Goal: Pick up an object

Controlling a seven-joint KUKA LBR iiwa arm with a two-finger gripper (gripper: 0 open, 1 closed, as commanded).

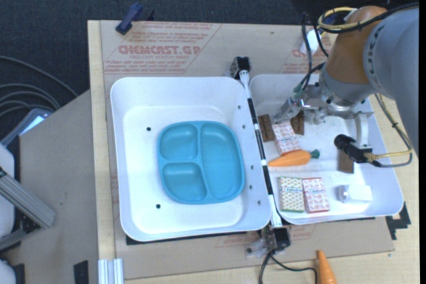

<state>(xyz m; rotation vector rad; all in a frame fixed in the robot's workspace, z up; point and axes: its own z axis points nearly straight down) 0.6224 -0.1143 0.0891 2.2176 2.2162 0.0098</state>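
Your 2-finger gripper point(299, 114) hangs low at the back of the right-hand shallow white bin point(389, 196), near a small patterned carton point(285, 138); you cannot tell its state from here. Drop straight onto that carton, keeping off the orange plastic carrot point(291, 158) just beside it.

Scene is evenly and brightly lit from overhead. White bins point(180, 93) are near blown out, with mild glare seen along the rims. Soft short shadows are cast under the blue tray point(200, 161). Arm point(373, 50) is slightly blurred; dark floor is underexposed.
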